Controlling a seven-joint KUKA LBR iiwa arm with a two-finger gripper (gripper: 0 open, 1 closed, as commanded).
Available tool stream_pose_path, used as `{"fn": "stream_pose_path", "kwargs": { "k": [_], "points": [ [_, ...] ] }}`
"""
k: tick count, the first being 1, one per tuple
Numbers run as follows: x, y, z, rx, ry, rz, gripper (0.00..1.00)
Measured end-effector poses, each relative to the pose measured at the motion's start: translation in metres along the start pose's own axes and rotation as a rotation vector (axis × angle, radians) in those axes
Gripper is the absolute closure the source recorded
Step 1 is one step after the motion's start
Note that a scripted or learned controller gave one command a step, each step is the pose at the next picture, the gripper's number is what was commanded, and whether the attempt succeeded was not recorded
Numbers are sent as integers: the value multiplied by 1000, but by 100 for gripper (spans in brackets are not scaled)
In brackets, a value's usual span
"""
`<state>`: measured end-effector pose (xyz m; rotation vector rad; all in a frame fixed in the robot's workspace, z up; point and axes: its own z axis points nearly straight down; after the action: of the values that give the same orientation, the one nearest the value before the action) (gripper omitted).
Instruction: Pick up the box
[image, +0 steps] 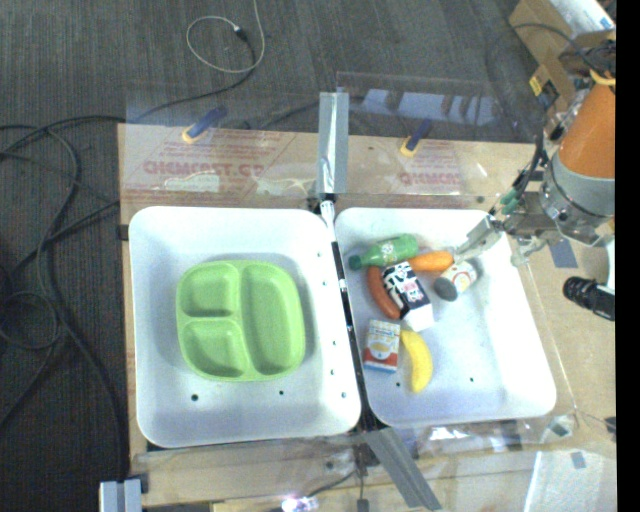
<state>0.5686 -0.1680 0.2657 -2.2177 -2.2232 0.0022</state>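
Note:
The box (381, 344) is small, orange and white, and lies flat in the right bin (500, 370) near its left wall, touching the banana (417, 361). My gripper (477, 239) reaches in from the upper right over the bin's far right part, beside the carrot (432, 262) and a small dark round object (447, 289). It sits well to the upper right of the box, with other items between them. Nothing visible is held in it.
A black-and-white carton (409, 293), a red sausage (381, 288) and a green bottle (385, 251) crowd the bin's far left. A green divided plate (241, 319) lies in the left bin (160, 400). A ridge (343, 300) separates the bins.

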Motion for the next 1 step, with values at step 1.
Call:
{"fn": "stream_pose_path", "kwargs": {
  "k": [1],
  "points": [
    [-31, 39, 115, 1, -2, 12, 0]
  ]
}}
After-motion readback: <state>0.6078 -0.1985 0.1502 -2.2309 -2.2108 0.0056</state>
